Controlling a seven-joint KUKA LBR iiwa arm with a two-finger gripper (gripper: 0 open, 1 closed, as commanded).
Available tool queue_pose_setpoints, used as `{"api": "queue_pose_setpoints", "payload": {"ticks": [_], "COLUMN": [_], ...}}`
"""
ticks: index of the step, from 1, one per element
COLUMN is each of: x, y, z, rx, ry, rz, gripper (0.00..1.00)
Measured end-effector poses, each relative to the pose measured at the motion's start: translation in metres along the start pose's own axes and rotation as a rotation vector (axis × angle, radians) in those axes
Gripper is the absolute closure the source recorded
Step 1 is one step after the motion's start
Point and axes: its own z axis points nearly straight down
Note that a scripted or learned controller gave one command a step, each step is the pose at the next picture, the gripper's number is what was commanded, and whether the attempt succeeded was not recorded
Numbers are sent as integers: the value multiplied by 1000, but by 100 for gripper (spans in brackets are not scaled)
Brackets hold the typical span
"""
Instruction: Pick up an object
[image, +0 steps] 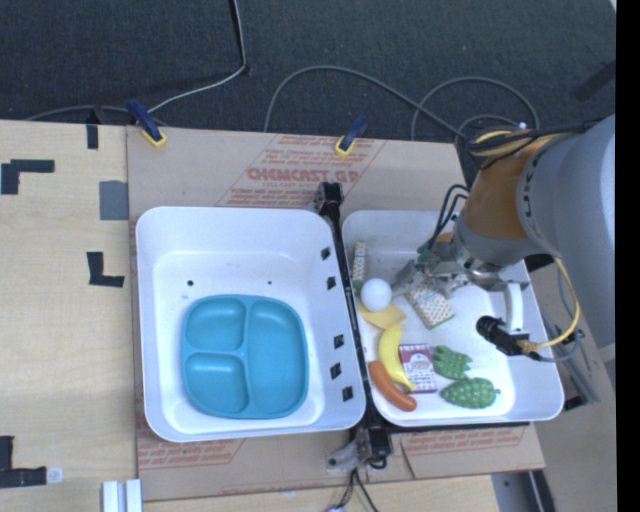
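Note:
My gripper (430, 275) is down in the right bin (535, 400), near its back middle, at the end of the grey arm with the orange band. Just below and touching or nearly touching it lies a speckled beige block (433, 308). A white ball (375, 293) sits to its left. Nearer the front are a yellow banana (389, 342), a red-orange sausage (392, 386), a small red box (416, 367) and two green vegetables (452, 360) (470, 392). A thin packet (358, 261) lies by the bin's left wall.
The left bin (160, 240) holds a blue divided plate (245, 357). A black clip-lined divider (340, 300) separates the bins. The arm's body and a black cable cover the right bin's right side. Cables run across the dark floor behind the bench.

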Motion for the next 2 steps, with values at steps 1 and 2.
{"api": "queue_pose_setpoints", "payload": {"ticks": [1,2], "x": [0,-3], "y": [63,4], "z": [2,0], "rx": [13,-1], "ry": [3,0], "rz": [2,0], "gripper": [0,0]}}
